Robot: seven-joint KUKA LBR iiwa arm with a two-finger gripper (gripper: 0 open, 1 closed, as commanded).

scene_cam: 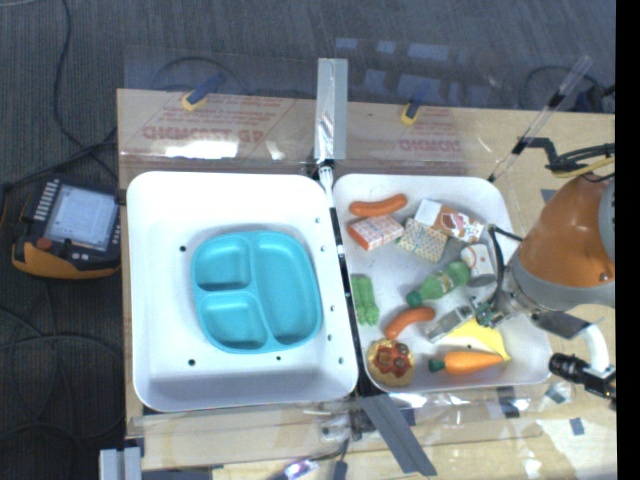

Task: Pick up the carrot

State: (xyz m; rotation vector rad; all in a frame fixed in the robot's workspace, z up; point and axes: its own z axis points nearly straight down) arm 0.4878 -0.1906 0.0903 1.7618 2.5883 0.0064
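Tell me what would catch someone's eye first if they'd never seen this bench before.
Probably the bright blue divided tray, lying alone in the left bin. Next, the jumble of toy food in the right bin, with the carrot near its front edge beside a yellow wedge. The arm's orange band looms at the right, its gripper reaching down just above the carrot.

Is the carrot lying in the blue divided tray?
No. The carrot lies in the right bin, while the blue tray sits in the left bin.
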